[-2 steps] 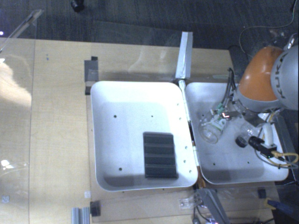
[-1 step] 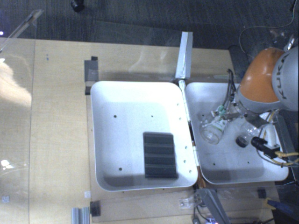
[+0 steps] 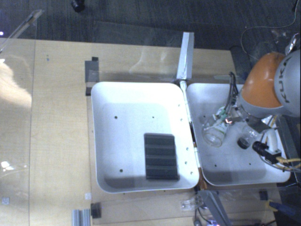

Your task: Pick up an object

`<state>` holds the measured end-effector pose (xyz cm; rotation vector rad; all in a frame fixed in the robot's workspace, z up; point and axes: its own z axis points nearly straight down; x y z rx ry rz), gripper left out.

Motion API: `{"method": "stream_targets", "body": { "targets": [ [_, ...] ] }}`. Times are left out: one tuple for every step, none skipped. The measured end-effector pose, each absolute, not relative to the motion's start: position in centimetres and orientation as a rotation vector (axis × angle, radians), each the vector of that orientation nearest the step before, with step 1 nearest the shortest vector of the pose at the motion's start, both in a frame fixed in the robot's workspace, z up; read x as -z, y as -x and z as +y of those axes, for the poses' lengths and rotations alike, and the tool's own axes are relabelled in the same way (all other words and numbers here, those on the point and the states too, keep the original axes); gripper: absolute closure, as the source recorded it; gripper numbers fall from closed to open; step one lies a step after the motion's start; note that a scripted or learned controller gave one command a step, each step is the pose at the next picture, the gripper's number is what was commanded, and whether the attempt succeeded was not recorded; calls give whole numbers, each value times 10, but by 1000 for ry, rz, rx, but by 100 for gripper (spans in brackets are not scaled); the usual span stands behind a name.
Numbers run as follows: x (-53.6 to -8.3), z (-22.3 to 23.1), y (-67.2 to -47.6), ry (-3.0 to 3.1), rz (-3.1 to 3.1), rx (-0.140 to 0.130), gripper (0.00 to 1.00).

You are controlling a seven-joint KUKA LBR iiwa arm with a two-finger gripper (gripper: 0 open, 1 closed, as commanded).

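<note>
A clear glass-like cup point(image 3: 213, 133) lies on its side in the right bin point(image 3: 225, 171), near that bin's left wall. My gripper point(image 3: 222, 115) hangs just above and to the right of the cup, at its upper rim; whether it touches the cup is unclear. The grey arm with its orange band point(image 3: 262, 84) reaches in from the right. A second small clear object with a dark end point(image 3: 245, 140) lies to the cup's right. In the left bin point(image 3: 108, 126) a black ribbed block point(image 3: 161, 156) rests flat near the front right.
A metal divider post point(image 3: 185, 60) stands behind the gap between the two bins. Black and yellow cabling point(image 3: 268, 153) hangs off the wrist over the right bin's right side. Wooden bench point(image 3: 51, 140) extends to the left of the bins.
</note>
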<state>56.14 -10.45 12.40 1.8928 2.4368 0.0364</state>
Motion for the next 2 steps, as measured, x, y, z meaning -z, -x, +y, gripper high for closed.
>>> {"method": "stream_targets", "body": {
  "targets": [
    [-123,-109,-559,-1831,2480,-34,0],
    [-122,-120,-554,-1660,2594,-30,0]
  ]
}}
